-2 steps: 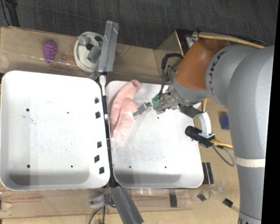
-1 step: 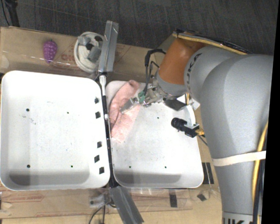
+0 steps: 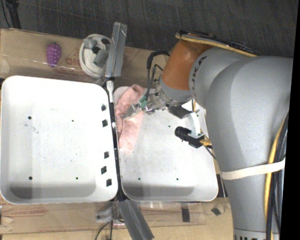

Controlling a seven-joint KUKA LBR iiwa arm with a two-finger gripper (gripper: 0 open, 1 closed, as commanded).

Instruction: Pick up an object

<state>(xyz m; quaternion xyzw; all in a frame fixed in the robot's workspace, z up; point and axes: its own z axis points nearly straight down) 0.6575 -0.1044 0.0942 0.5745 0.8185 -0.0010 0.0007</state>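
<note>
A pink cloth (image 3: 127,121) lies crumpled in the right bin (image 3: 170,186), against its left wall at the far corner. My gripper (image 3: 144,106) reaches down from the orange-banded wrist (image 3: 179,65) and sits at the cloth's upper right edge, touching or just above it. The wrist's own body hides much of the gripper. A black fitting with an orange tip (image 3: 190,136) juts from the arm over the bin floor.
The left bin (image 3: 50,140) lies beside the right one, with a row of black clips (image 3: 107,139) on the wall between them. On the bench behind the bins are a purple grape-like toy (image 3: 53,54), a white coiled object (image 3: 95,53) and a grey bar (image 3: 115,49).
</note>
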